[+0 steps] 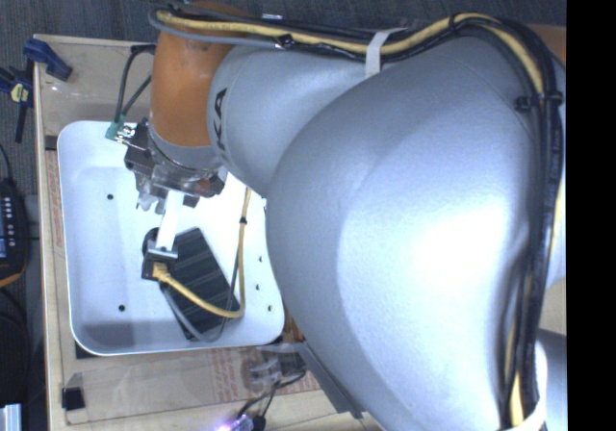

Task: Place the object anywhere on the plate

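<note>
Claw [157,196] hung over a white bin [82,256], with the arm [414,227] hogging the view

The claw sat over the bin's upper end, with bare white floor below it and to its left. Honestly couldn't tell if it was released or clenched from that angle. The orange band [183,92] was right above the claw, and the grey arm covered everything to its right, so I couldn't tell where the object lay. A blue clamp [43,56] sat up-left of the claw, past the bin's corner.
</note>
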Tool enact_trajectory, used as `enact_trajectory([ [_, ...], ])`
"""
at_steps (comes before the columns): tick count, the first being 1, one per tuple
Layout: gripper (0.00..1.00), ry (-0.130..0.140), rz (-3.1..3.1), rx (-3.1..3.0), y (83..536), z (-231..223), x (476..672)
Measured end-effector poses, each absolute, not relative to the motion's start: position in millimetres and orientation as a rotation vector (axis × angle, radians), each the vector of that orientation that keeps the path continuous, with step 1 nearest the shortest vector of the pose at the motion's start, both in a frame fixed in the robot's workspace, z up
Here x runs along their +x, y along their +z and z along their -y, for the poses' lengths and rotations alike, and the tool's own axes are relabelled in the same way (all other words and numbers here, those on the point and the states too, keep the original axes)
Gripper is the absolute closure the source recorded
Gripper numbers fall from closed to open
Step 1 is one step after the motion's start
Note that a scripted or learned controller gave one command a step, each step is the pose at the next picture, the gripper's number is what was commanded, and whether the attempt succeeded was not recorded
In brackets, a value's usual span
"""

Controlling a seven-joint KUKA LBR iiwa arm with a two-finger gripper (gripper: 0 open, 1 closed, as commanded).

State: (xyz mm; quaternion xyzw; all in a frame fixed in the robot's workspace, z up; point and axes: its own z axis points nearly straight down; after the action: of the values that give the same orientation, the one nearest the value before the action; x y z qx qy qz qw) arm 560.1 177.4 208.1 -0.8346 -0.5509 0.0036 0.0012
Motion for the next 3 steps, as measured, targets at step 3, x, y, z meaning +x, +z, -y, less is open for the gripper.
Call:
enact_trajectory([
  [3,1.0,0.004,2.197,-2.242,91.3,-107.9,565.8],
])
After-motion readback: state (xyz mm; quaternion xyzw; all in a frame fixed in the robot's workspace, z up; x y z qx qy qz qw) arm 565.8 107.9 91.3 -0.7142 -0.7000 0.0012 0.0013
